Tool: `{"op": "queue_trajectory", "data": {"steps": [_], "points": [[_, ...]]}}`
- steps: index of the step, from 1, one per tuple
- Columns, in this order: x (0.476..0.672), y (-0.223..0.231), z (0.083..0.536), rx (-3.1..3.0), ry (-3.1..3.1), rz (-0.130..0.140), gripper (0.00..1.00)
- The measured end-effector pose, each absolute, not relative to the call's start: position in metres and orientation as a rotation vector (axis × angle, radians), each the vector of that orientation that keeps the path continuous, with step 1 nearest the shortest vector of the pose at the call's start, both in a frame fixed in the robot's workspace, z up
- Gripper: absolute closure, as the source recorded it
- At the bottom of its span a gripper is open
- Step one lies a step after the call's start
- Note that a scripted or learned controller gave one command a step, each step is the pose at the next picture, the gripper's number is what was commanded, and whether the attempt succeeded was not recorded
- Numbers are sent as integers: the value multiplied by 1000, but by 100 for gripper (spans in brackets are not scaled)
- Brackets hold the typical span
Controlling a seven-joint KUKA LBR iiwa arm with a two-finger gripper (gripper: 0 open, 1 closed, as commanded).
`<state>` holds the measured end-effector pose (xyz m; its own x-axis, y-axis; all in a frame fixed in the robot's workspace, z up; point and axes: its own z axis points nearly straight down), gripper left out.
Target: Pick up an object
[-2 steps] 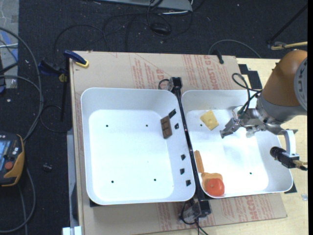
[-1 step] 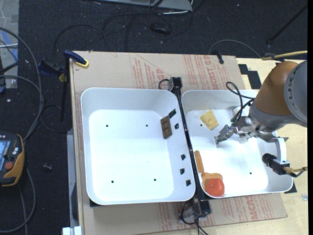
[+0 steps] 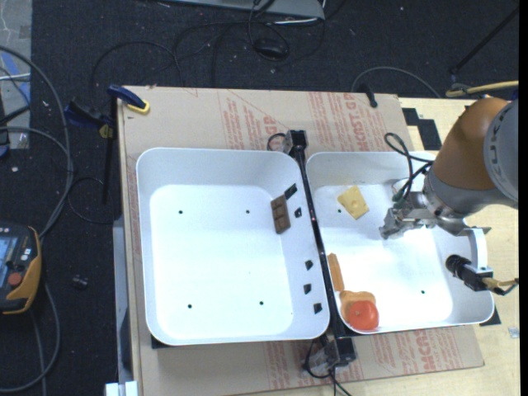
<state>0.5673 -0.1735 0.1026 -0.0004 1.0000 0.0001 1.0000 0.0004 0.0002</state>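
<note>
While the pincer (image 3: pixel 394 223) hangs low over the right bin (image 3: pixel 429 320), its grip unreadable from above, the yellow block (image 3: pixel 353 202) lies just beside it toward the worktop's far edge, likely target; tomato (image 3: pixel 361 313) sits at near-left corner.

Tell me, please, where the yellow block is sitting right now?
The yellow block lies in the right bin, near its far wall, just left of the gripper and apart from it.
</note>
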Motion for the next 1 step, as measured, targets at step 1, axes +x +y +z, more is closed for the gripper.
{"op": "queue_trajectory", "data": {"steps": [1], "points": [[578, -175, 157, 2218, 2219, 4, 100]]}}
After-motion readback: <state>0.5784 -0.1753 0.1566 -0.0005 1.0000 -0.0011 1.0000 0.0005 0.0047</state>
